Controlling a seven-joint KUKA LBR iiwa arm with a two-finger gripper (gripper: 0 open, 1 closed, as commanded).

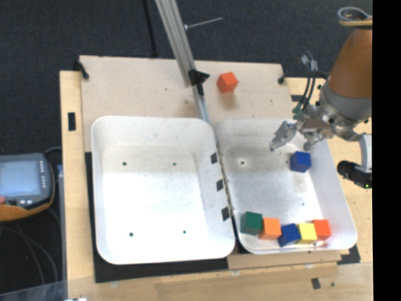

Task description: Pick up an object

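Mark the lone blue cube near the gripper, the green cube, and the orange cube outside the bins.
lone blue cube (301, 162), camera view, top face.
green cube (252, 222), camera view, top face.
orange cube (227, 82), camera view, front face, on the bench.

Robotics lab, test-cell setup. Plywood bench (144, 86) on dark carpet carries two white bins (156, 193). Grey-and-orange industrial arm (351, 74) reaches in right of the bins. Aluminium mounting rail (175, 33) rises behind them; teach pendant (22, 184) sits left, cables trailing beneath.
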